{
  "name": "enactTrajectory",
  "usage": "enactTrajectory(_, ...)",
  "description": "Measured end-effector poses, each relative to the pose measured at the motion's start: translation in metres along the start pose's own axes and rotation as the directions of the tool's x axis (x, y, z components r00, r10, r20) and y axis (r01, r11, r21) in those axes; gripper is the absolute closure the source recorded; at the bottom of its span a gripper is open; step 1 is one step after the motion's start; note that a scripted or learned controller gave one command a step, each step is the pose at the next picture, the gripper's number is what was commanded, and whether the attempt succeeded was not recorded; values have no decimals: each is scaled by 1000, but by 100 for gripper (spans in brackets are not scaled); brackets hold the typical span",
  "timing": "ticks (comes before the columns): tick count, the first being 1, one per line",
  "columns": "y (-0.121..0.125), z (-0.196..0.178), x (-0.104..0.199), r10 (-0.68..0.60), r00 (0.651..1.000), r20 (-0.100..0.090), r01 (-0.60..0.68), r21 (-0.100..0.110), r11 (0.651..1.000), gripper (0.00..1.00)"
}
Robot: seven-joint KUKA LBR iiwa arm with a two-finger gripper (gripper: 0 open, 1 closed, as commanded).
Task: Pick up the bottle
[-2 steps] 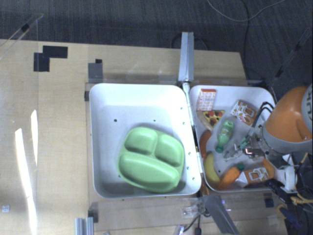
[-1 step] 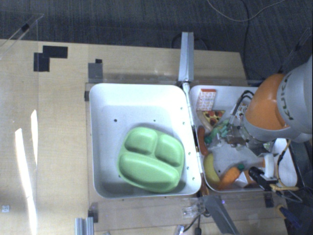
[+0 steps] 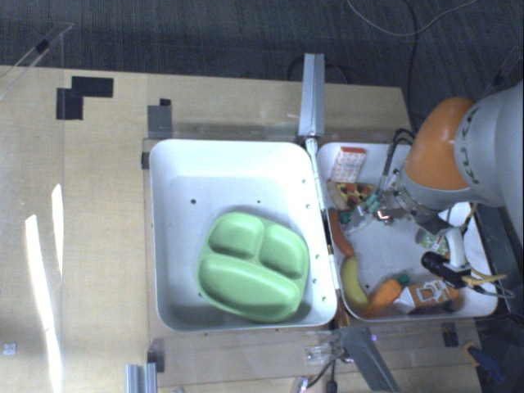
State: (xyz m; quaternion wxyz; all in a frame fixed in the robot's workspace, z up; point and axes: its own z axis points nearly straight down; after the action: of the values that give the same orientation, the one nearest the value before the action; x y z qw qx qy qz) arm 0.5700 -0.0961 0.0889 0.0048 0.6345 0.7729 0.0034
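Observation:
The bottle lies on its side in the near right corner of the right bin; it is small, with an orange-brown label. My gripper hangs low over the bin's middle, up and to the left of the bottle and well apart from it. It is close to a small multicoloured item. Nothing shows as held. The grey wrist with its orange band covers the bin's far right part.
An orange carrot and a yellow banana lie just left of the bottle. A red-brown sausage runs along the bin's left wall. A white and red card is at the far end. The left bin holds a green divided plate.

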Motion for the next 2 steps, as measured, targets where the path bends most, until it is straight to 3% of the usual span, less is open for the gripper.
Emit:
enactTrajectory(1,55,2,-74,39,999,-2,-39,4,999,0)
enactTrajectory(2,56,-18,-67,-23,1000,0,23,4,1000,0)
